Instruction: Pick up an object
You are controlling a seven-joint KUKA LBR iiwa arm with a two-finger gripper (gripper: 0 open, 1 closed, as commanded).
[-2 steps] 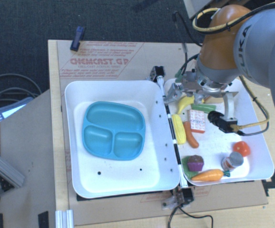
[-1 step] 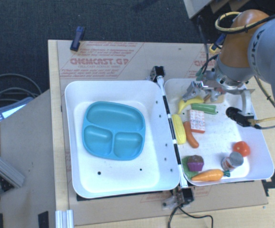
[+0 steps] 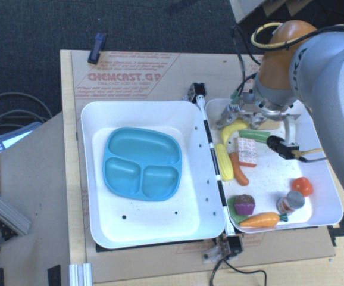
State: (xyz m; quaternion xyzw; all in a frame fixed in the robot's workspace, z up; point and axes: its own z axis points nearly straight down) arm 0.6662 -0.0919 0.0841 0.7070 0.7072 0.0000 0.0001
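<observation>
Gripper [image 3: 247,115] low over far end of right bin [image 3: 324,210], directly above banana [image 3: 233,130]; whether open or closed, cannot tell. Banana's long axis runs across the bin, curving toward the divider; corn [image 3: 223,161] just nearer.

Dark blue-grey carpet floor [image 3: 130,11] all around a plywood bench [image 3: 130,76] with red printed lettering, plus some grey cables [image 3: 11,109] coiled off to the left.

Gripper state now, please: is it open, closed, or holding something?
Gripper: it cannot be told. It sits low at the far end of the right bin, over the banana.
</observation>
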